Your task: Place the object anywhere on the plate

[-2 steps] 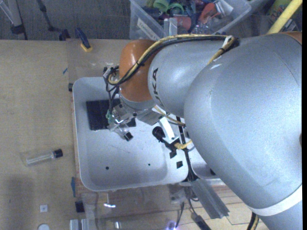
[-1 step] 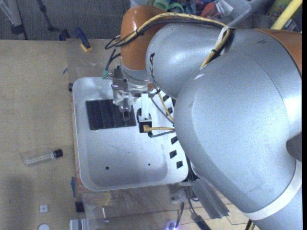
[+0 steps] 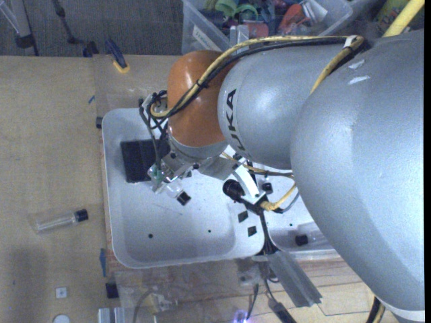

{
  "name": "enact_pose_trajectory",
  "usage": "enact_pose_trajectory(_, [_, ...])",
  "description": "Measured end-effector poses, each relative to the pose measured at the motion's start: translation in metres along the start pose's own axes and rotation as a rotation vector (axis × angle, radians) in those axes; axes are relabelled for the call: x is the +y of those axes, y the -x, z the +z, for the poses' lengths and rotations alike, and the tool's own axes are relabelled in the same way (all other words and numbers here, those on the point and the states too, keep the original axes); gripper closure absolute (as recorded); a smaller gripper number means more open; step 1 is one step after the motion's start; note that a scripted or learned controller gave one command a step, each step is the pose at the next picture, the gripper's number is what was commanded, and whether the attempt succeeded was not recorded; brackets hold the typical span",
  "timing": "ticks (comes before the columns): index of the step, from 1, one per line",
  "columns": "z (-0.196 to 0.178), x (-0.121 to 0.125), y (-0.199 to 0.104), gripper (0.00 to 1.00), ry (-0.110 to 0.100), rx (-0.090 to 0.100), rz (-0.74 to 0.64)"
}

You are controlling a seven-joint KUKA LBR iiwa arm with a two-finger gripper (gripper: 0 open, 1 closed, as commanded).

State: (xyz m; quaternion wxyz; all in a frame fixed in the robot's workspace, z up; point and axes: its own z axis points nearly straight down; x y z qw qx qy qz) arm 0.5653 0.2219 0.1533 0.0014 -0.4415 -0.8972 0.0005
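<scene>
A flat black rectangular object [image 3: 137, 160] lies in the left white bin [image 3: 135, 244], near its left wall. My gripper [image 3: 163, 179] hangs low over that bin, just to the right of the black object and close to its lower right corner. The grey arm and its orange band [image 3: 192, 106] hide the back and right part of the bin. Nothing can be made out in the gripper from this angle.
Small black squares [image 3: 182, 198] sit on the bin floor near the gripper. A clear vial [image 3: 59, 219] lies on the bench to the left. A tub of colourful items [image 3: 269, 5] stands at the back. A strip of the right bin [image 3: 303, 239] peeks out under the arm.
</scene>
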Motion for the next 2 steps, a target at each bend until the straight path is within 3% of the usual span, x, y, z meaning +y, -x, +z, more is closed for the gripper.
enact_pose_trajectory(1, [-0.041,0.037,0.041,1.0,0.005,-0.003,0.266])
enact_pose_trajectory(2, [-0.014,-0.069,-0.005,1.0,-0.002,0.0,0.488])
